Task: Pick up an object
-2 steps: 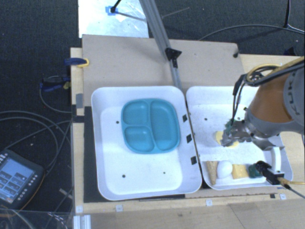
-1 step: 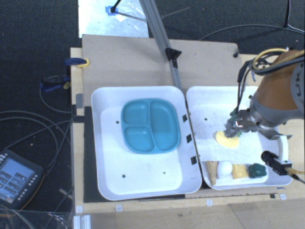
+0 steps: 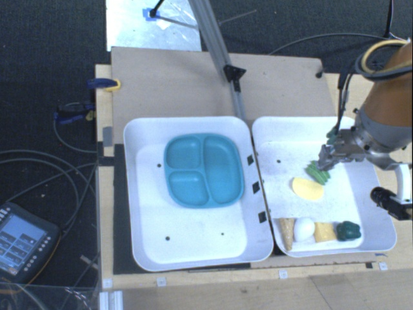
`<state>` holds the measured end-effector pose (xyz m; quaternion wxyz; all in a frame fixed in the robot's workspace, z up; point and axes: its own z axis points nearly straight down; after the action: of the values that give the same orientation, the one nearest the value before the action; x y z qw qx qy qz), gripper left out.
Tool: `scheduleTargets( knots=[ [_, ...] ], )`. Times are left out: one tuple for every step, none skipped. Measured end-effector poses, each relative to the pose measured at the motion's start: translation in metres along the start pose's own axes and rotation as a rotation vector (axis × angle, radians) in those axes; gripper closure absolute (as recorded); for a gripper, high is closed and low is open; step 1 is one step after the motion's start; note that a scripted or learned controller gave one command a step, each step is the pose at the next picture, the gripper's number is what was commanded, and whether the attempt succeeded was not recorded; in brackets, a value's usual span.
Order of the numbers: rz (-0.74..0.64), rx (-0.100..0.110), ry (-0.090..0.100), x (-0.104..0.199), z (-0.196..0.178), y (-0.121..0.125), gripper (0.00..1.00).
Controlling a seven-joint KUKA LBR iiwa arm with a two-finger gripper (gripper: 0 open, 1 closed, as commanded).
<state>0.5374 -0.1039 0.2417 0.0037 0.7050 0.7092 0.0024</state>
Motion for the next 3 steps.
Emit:
scheduleTargets(
  knots=[
    [0.000,0.002,0.001,0.000,-0.038,0.002,1.00],
    [-0.005,0.006,0.003,0.053,-0.041,0.003,1.00],
    [-0.005,0.006,0.004,0.111,-0.036,0.014,1.00]
  ],
)
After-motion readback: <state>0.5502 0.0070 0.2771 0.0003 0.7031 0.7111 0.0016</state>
